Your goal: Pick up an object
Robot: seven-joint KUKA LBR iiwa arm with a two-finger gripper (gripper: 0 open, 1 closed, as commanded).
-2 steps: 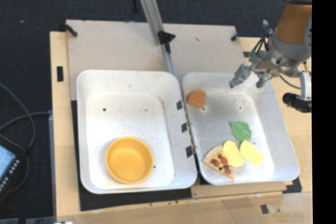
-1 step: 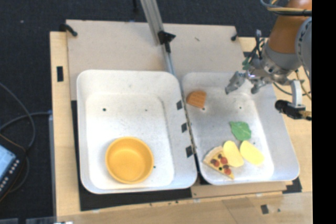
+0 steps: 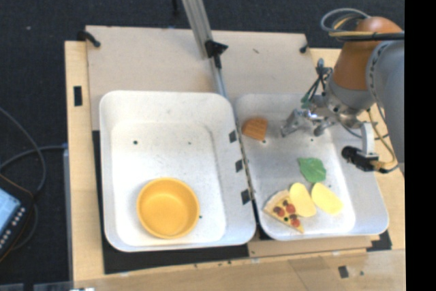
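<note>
Seen from above at a slant, the gripper (image 3: 300,122) is a cluster of dull grey metal hanging over the upper part of the right bin (image 3: 276,105), below the arm's orange band (image 3: 354,68). Its fingers are too small and tangled with cables to read, so I cannot tell whether they are spread or closed; nothing shows between them.

Just to the gripper's left, close to the bin's left wall, lies a small brown bread roll (image 3: 255,128), rounded and matte, apart from the fingers. Below the gripper and a little to its right lies a flat green leaf-shaped piece (image 3: 313,168), irregular in outline. Further below sit two smooth yellow ovals, one pale yellow piece (image 3: 302,200) and one brighter yellow piece (image 3: 326,198), touching or nearly so. The pale one overlaps a triangular pizza slice (image 3: 281,210) with red dots on a tan surface, which lies near the bin's lower edge.

Both bins are shallow, white, faintly speckled plastic with rounded corners. The floor of the right bin directly under the gripper is bare, with open room between the roll and the green piece.

Far to the gripper's left and lower, in the left bin (image 3: 170,105), stands a round yellow bowl (image 3: 168,208), glossy, upright, near the lower wall. A ribbed aluminium post (image 3: 193,0) slants up behind the bins.
</note>
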